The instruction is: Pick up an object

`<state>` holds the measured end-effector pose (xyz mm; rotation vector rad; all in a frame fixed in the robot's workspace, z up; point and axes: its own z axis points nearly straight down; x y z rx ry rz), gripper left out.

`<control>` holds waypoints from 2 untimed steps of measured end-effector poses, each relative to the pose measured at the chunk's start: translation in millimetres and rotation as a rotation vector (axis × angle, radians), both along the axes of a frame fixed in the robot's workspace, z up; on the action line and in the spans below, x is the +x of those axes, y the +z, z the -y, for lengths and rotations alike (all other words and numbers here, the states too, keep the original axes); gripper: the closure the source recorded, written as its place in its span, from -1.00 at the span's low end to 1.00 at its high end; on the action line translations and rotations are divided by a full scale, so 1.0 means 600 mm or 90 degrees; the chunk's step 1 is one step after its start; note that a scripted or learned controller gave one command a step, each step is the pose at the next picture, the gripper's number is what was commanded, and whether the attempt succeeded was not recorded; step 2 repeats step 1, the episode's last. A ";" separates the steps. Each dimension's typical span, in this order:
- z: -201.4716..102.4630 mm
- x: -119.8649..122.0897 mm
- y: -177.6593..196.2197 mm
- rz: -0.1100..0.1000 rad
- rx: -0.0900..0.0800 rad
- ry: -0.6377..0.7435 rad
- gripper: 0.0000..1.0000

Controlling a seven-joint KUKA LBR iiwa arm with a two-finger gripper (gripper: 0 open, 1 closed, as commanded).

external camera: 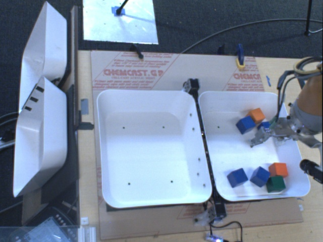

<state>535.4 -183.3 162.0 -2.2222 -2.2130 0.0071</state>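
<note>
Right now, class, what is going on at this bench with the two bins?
A grey robot arm reaches in from the right over the right bin. Its pincer sits low in that bin, just below a blue cube and an orange cube. Four more cubes lie near the front edge: two blue, one orange, one green. Nothing can be seen held yet. The left bin is beside it.

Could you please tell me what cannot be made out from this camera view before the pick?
- Claw: small and blurred over the right bin; open or shut is unclear.
- Small blue piece: partly hidden by the claw.
- Arm: cut off by the right edge.
- Green block: partly covered by the orange block.
</note>
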 end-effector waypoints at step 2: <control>-0.099 -0.067 -0.131 0.000 0.001 0.004 -1.00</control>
